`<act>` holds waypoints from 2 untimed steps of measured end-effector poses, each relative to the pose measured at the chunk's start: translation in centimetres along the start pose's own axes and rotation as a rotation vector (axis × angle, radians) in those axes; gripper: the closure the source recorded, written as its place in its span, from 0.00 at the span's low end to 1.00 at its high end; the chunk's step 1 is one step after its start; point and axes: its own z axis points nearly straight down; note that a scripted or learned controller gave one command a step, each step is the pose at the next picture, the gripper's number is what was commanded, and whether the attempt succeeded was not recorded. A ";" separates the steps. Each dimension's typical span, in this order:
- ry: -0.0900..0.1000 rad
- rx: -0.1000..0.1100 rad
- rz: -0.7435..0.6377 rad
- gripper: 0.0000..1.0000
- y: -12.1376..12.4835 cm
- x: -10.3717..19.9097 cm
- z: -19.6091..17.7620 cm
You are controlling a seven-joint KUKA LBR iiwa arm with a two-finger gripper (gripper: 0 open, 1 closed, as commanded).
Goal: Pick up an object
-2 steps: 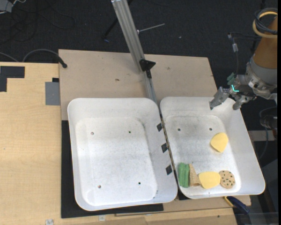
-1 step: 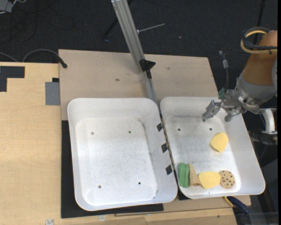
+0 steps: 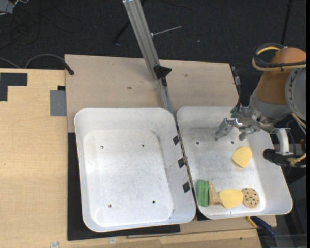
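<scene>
The end effector (image 3: 232,129) hovers open and holds nothing above the right bin (image 3: 206,119), so it should come down straight over the yellow piece (image 3: 242,157) just beside it, fingers on both sides, before closing

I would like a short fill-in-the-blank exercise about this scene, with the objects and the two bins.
1. All the objects lie in the ______ bin as the camera sees it.
2. The gripper hangs over the upper part of that bin, above the lone ______-coloured piece.
3. The cookie has dark ______ on it.
4. The green object lies at the ______ end of the row along the bin's lower edge.

Missing words: right; yellow; chips; left
</scene>
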 end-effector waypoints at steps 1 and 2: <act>-0.001 -0.003 0.002 0.00 0.0 0.1 4.3; -0.001 -0.005 0.004 1.00 0.0 0.1 3.1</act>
